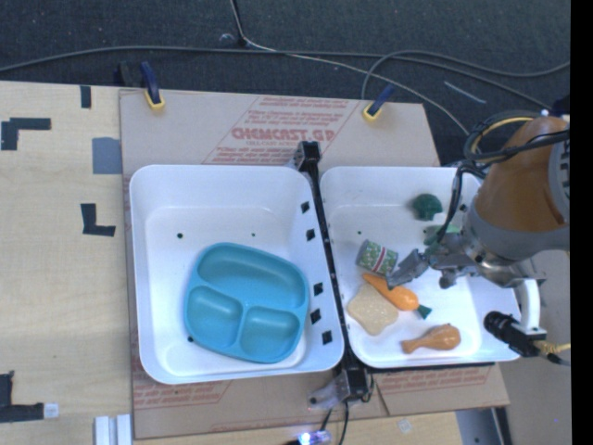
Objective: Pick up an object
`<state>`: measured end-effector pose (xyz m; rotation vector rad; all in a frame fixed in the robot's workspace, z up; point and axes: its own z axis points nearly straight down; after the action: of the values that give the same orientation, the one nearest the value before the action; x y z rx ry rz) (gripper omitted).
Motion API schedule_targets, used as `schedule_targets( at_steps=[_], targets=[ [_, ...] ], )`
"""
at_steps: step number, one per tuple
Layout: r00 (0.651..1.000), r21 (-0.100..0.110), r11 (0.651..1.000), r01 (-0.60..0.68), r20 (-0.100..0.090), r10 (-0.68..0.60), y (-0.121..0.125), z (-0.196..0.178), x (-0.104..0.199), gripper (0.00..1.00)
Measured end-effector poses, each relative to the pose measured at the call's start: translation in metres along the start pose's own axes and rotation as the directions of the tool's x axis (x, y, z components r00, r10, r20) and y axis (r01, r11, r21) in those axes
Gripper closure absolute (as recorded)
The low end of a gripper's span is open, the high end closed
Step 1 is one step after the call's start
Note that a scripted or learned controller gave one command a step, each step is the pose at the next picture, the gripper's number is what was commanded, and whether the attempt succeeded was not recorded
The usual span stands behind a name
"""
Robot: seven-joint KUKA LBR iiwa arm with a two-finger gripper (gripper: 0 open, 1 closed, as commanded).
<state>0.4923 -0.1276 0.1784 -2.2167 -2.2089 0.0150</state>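
Gripping nothing that can be seen, the pincer (pixel 408 269) sits low over the right bin (pixel 371 191), reaching in from the right on the grey arm (pixel 519 193) with its orange band. Its dark fingers point left toward the middle of the bin — whether they stand apart or together cannot be told from this slant, as the tips blur into the things beneath them.

Just left of the tips lies a small green and white can (pixel 376 255), tipped on its side. Right below the pincer is a toy carrot (pixel 397 294), orange with a green end, lying at a slant and touching or nearly touching the fingers. Against the carrot's lower left rests a pale slice of bread (pixel 372 312). Nearer the front wall of the bin lies an orange drumstick (pixel 432 339), apart from the carrot. A dark green lump (pixel 426 206) sits toward the back of the bin, beside the arm's cables.

The left bin (pixel 157 193) holds a blue tray (pixel 246 301) with three compartments, lying flat near its middle. A black clip strip (pixel 320 248) runs along the seam between the two bins. Both bins rest on a brown cardboard sheet (pixel 278 128) clamped at the back with two blue and yellow clamps (pixel 150 89) — beyond it, black cables cross a dark floor.
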Motion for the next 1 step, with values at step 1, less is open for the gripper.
schedule_targets(
  at_steps=[1],
  targets=[
    [1.0, -0.013, 1.0, 0.004, 0.002, -0.004, 0.0031, -0.0064, 0.0004, 0.0]
  ],
)
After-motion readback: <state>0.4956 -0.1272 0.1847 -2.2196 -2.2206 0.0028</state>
